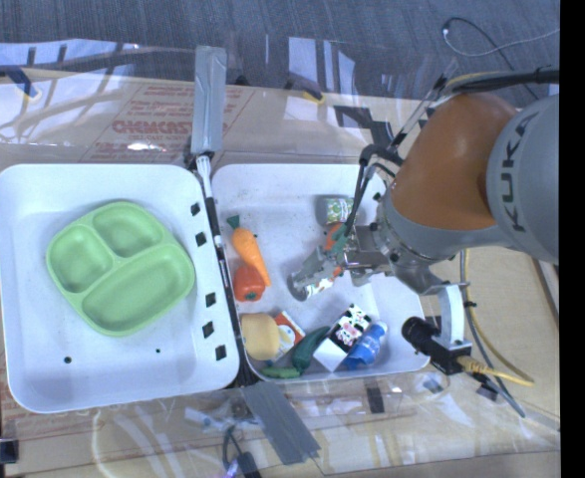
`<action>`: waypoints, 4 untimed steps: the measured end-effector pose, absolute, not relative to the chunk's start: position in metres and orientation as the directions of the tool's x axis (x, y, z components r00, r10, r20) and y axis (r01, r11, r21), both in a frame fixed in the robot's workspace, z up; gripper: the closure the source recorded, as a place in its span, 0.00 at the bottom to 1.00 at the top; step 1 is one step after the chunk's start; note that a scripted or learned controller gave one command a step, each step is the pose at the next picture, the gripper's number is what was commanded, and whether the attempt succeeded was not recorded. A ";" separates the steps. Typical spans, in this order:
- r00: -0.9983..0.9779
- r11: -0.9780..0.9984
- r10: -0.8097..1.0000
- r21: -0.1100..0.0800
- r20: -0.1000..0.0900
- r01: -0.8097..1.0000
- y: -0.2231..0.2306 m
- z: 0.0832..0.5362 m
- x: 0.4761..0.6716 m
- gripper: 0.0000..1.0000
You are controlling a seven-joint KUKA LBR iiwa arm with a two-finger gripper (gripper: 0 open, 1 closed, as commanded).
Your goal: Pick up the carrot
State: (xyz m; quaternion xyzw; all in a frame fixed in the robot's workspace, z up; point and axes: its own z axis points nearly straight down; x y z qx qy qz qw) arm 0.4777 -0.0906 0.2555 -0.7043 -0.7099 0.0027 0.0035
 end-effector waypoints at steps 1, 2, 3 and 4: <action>-0.300 0.300 0.954 -0.010 0.003 0.954 -0.035 0.189 0.520 0.00; -0.173 0.173 0.985 -0.007 0.000 0.985 -0.058 0.189 0.595 0.00; -0.198 0.198 0.980 -0.009 0.001 0.980 -0.027 0.189 0.574 0.00; -0.200 0.200 0.980 -0.015 0.002 0.980 -0.028 0.196 0.574 1.00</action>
